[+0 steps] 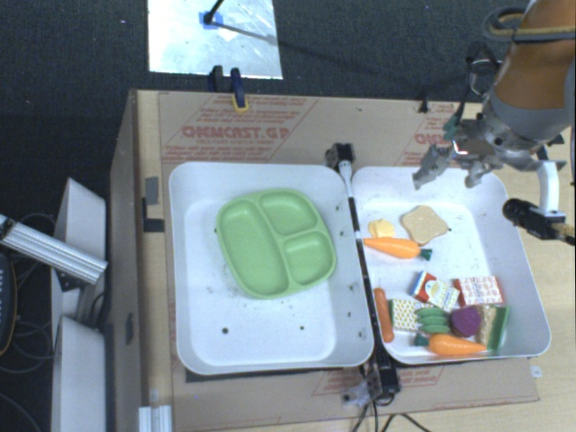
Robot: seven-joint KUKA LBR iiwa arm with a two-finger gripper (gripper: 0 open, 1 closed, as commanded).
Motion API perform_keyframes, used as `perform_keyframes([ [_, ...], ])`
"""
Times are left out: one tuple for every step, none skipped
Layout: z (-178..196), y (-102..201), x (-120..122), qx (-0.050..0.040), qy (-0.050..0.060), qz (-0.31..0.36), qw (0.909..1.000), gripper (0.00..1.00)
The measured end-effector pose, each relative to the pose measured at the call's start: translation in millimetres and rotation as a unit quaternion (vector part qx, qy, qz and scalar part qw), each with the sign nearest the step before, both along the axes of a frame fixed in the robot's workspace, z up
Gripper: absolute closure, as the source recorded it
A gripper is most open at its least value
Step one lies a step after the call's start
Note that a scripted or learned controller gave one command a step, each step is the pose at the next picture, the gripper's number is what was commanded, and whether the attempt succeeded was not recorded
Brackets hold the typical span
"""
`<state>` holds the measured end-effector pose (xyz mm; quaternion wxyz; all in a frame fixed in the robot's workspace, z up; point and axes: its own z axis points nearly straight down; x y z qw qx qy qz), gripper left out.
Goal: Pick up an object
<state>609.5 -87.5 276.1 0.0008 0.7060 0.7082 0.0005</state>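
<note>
The surface [270,120] is covered by a brown sheet printed in red with "CHEMCAST GP", readable at 10 o'clock above the bins. The left bin [202,331] carries a green divided plate [274,243] at its middle. The right bin [513,268] holds the toy food, crowded toward 5 o'clock. The arm [535,61] enters at 2 o'clock, and its claw [454,171] hangs over the right bin's top rim with two fingers spread apart and nothing between them. Just below the claw, at 6 o'clock from it, lies a slice of toast [424,223], beside a yellow wedge [382,229] and a long carrot [393,247]. Further toward 5 o'clock sit small printed cartons [480,289], their writing too small to read, a purple piece [465,320], green pods [432,317], a second carrot [454,345] and a sausage [384,313] along the divider. A silver foil sheet [216,25] lies on the floor at 11 o'clock.
</note>
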Motion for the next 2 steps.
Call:
perform_keyframes([
  [-177,-31,-35,0.0004,0.002,-0.001,1.0000,0.00],
  [-193,-30,52,0.0036,0.019,-0.005,0.9998,0.00],
])
